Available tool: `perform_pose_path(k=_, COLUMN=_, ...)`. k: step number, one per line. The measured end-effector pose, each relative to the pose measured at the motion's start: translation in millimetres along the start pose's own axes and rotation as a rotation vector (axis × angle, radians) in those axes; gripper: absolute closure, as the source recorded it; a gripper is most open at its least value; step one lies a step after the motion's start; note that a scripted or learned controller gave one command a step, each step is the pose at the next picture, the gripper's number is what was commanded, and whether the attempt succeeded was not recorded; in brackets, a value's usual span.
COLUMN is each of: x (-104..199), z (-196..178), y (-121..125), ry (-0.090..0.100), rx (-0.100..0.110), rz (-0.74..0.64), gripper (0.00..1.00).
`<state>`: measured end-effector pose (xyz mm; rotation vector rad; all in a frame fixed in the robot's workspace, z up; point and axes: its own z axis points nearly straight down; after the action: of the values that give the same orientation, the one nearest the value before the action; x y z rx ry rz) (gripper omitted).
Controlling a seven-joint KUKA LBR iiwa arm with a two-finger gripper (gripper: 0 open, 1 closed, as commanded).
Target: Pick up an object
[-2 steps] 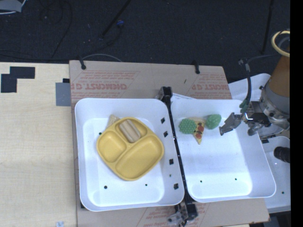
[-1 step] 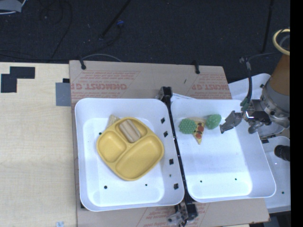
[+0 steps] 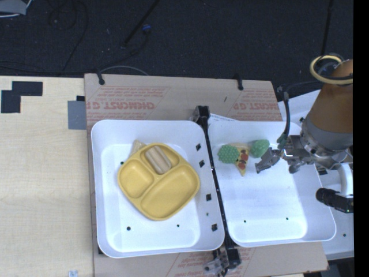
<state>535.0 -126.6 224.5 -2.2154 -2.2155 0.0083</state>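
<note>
Green, knobbly plastic toys (image 3: pixel 229 153) lie near the top-left corner of the right-hand shallow white bin (image 3: pixel 288 227), and the grey two-finger gripper (image 3: pixel 275 159) hovers just beside them, apparently open and empty, so the approach looks underway, needing descent and closing.

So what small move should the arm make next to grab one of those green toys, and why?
Probably a short move left and down: the gripper hovers in the right bin beside the nearer green toy, with nothing between its fingers.

1 camera fixed overhead, looking down slantwise on both bins (image 3: pixel 115 154)
</note>
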Motion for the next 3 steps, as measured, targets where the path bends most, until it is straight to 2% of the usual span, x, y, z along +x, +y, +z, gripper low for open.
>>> perform_pose_path(k=2, x=-6.3, z=89.7, y=0.8, ry=0.0, rx=-0.002, rz=0.0, gripper=0.0)
perform_pose_path(k=3, x=-7.3, z=77.4, y=1.0, ry=0.0, rx=-0.003, rz=0.005, gripper=1.0)
